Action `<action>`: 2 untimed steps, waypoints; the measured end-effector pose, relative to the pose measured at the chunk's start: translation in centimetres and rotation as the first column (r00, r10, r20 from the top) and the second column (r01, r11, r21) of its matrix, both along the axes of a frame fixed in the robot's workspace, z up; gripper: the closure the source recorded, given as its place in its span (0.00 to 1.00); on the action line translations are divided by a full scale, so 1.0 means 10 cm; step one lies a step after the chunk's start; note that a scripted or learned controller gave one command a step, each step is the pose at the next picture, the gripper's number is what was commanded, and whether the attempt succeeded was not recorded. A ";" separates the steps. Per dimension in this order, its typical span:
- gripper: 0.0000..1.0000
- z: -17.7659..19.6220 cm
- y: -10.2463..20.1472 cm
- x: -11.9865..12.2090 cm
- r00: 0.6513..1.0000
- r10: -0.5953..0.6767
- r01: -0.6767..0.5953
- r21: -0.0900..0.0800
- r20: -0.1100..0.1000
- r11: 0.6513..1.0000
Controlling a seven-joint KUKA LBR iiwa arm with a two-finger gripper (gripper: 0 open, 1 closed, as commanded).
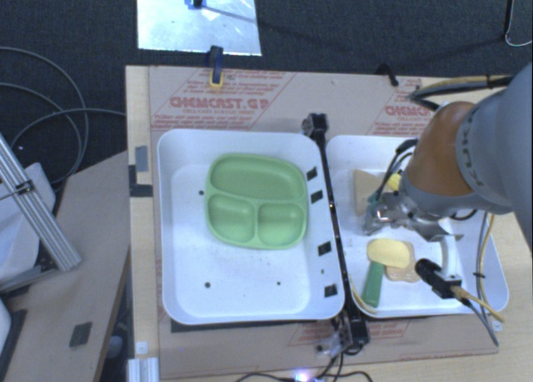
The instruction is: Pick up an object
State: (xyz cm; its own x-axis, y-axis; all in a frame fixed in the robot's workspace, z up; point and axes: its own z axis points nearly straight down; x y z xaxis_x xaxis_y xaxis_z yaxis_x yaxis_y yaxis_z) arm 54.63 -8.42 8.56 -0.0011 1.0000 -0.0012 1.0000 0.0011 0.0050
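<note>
Arm low over right bin (498, 289), jaws (376, 215) near bin's middle; spread or pressed together, cannot tell, wrist hides them. Nothing seen lifted; judged: pick not yet done. Candidates just below: yellow object (390, 251), green handle (372, 283) at bin's front-left. Green divided plate (255, 200) lies in left bin (179, 289), untouched.

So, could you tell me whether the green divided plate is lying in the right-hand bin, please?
No, the green divided plate lies in the left bin, away from the arm.
</note>
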 end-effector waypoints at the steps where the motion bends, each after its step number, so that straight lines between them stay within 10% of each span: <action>1: 1.00 0.11 0.00 0.01 1.000 0.001 -0.001 0.001 0.003 1.000; 2: 1.00 0.00 0.01 -0.26 1.000 -0.001 0.001 0.000 0.003 1.000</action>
